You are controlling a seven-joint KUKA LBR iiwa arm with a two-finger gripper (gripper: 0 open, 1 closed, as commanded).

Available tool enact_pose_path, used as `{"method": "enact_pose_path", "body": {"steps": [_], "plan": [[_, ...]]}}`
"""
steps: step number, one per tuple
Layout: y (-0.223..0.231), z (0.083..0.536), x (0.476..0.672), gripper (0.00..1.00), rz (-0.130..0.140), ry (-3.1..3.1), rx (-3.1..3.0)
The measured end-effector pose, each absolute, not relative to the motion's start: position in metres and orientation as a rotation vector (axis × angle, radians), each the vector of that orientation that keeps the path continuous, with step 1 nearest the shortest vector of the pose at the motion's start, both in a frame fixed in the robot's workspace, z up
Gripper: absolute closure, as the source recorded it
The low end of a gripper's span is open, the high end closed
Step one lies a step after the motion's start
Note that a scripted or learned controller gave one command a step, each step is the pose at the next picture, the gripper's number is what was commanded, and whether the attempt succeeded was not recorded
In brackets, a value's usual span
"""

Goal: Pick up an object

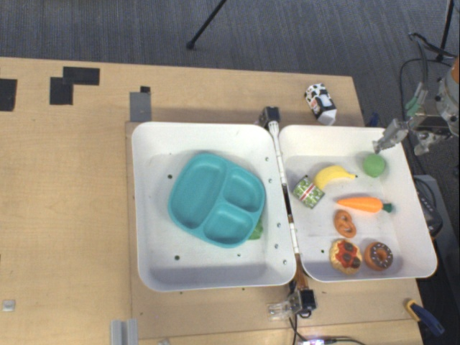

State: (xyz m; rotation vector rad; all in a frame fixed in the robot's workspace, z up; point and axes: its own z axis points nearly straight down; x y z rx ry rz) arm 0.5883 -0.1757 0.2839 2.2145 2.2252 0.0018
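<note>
The gripper (402, 136), fingers spread and holding nothing, hangs over the far right rim of the right bin (424, 225). The green ball (374, 166), nearest candidate, lies just below and left of the fingertips; the carrot (359, 205) lies farther on, its long axis crosswise.

Robotics lab: plywood bench (65, 214) marked with black tape squares (72, 83), two clamped white bins (144, 214), loose cables (424, 56), grey carpet, plastic toy food (359, 204).
</note>
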Motion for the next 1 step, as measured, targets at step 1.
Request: {"method": "enact_pose_path", "body": {"steps": [1], "plan": [[-0.1595, 0.1763, 0.5256, 0.00, 0.000, 2.340, 2.096]]}}
